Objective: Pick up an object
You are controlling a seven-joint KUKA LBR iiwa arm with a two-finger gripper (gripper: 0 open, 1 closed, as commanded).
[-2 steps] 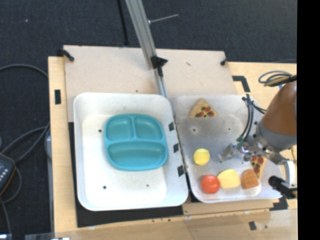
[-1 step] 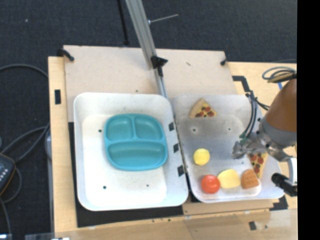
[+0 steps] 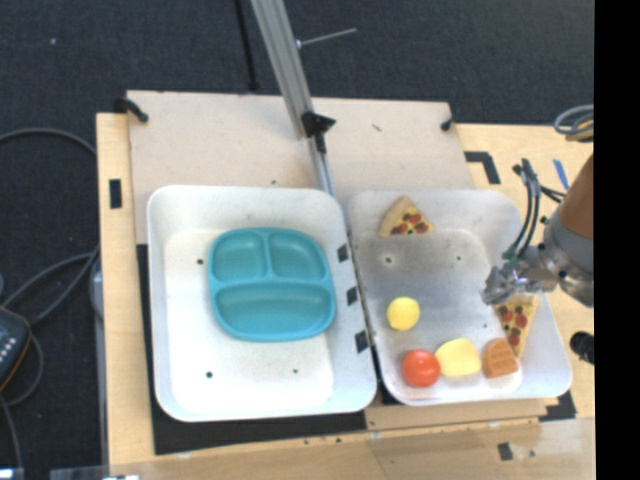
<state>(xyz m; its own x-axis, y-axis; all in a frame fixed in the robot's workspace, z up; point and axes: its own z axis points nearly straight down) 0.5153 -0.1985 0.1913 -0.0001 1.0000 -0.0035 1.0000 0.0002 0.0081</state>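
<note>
A teal divided plate lies in the left bin, well left of the gripper. Nearer it, in the right bin: a yellow ball, red tomato, yellow block and bread piece. A pizza slice lies just below the fingertips, perhaps touching; whether they are open or closed I cannot tell. Another slice sits up-left.

In the right bin, one pizza slice is lying at the far edge, another pizza slice at the right side. A yellow ball is sitting near the middle (alone), while a red tomato, a yellow block and an orange piece are forming a row at the near edge.
</note>
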